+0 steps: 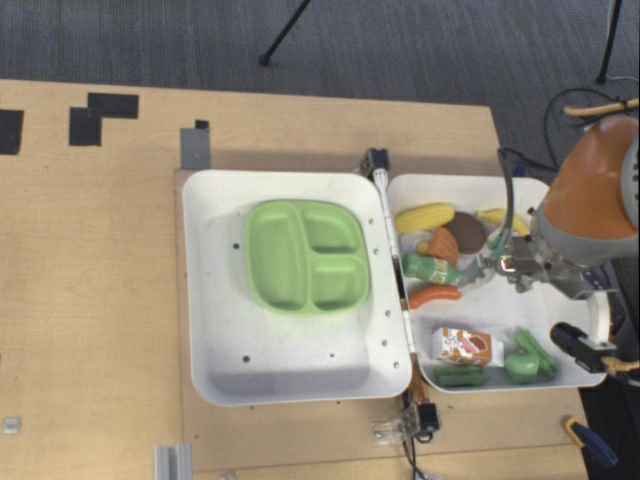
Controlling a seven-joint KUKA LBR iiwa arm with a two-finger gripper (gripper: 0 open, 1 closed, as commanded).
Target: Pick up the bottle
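Judged the step in hand as the approach: saw the gripper (498, 261) low over the right bin (570, 383), near its middle, with nothing visibly held. Could not tell whether the claw was released or clenched, being too blurred and crowded by the wrist hardware. Found the bottle (428, 268), green with a lighter band, lying on its side against the bin's left wall, just below an orange toy (441, 244) and just above a red sausage-like piece (435, 295), close to both or touching. Read its long axis as running roughly left to right across the view, tilted slightly, with the right end aimed toward the gripper; could not make out which end carried the neck. Reckoned the next move called for shifting left until centred over the bottle, turning the wrist so the jaws would close across the short width rather than along the length, then dropping between the neighbours without nudging them.
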